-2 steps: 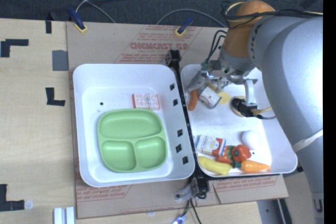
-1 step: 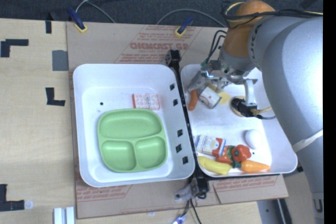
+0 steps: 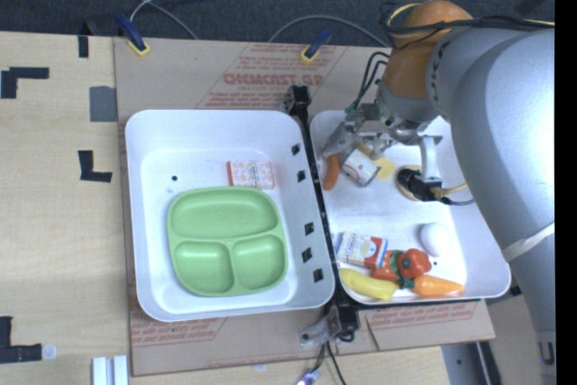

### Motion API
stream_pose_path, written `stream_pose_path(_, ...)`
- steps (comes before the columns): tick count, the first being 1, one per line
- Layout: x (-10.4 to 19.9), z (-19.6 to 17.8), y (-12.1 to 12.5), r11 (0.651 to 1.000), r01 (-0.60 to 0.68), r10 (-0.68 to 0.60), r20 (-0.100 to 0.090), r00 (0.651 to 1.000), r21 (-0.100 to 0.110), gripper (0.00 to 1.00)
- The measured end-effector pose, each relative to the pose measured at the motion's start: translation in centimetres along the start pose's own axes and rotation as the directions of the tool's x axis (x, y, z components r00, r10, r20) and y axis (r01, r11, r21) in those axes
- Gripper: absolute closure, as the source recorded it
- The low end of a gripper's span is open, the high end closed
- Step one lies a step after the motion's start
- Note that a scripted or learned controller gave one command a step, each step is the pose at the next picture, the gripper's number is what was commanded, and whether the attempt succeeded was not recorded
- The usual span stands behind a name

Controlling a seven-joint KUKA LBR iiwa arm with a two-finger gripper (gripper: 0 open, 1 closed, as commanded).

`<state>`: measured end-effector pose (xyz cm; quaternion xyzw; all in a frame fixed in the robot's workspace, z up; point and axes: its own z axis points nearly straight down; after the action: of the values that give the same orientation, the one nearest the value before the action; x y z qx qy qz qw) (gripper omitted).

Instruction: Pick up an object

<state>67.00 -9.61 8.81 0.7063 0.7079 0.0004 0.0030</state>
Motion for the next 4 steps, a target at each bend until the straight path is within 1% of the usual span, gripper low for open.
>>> stream_pose_path(1, -0.5, 0.0, 0.0, 1.000, 0.000, 0.000, -0.001, 1.000, -0.002, 0.00)
stream_pose_path(2, 0.1, 0.0, 0.0, 1.000, -0.001, 0.001, 0.001, 1.000, -0.002, 0.00)
stream_pose_path(3, 0.0, 0.0, 0.0, 1.000, 0.000, 0.000, -0.002, 1.000, -0.001, 0.00)
stream_pose_path(4, 0.0, -1.0, 0.1, 1.000, 0.001, -0.001, 0.000, 1.000, -0.003, 1.00)
